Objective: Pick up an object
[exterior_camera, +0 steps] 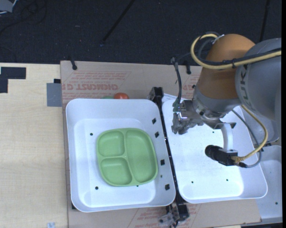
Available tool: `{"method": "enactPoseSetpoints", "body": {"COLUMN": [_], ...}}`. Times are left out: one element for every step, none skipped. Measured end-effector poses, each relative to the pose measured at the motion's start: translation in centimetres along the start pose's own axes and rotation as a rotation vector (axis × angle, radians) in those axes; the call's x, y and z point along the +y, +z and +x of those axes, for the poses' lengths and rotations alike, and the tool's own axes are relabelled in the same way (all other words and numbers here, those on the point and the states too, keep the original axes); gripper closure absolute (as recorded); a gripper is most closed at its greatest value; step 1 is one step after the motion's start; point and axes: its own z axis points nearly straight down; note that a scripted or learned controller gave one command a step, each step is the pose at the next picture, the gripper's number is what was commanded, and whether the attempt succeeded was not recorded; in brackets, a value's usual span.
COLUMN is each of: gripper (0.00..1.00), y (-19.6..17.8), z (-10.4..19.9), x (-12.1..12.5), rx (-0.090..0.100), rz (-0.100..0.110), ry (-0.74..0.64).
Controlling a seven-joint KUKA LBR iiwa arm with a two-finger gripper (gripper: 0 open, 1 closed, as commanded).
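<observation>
A light green plate [127, 156] with three compartments lies flat in the middle of the left white bin [80, 175]. My gripper [181, 124] hangs over the upper left corner of the right white bin [214, 186], close to the divider between the bins. It is dark and seen from above, and nothing shows in it. The plate sits well to its left and lower in the view, apart from it.
A small red-orange object [121, 96] peeks over the far rim of the left bin. A black cylindrical part [220, 155] on a yellow cable hangs from the arm over the right bin. Black clips [162, 141] line the divider.
</observation>
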Motion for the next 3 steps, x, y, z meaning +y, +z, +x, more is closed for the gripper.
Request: {"method": "enactPoseSetpoints", "body": {"gripper": [1.0, 1.0, 0.0], "y": [-0.7, 0.3, 0.2], "z": [5.0, 9.7, 9.5], "x": [1.4, 1.7, 1.7], "rx": [0.0, -0.001, -0.003], "rz": [-0.001, 0.0, 0.0], "ry": [0.001, 0.001, 0.003]}}
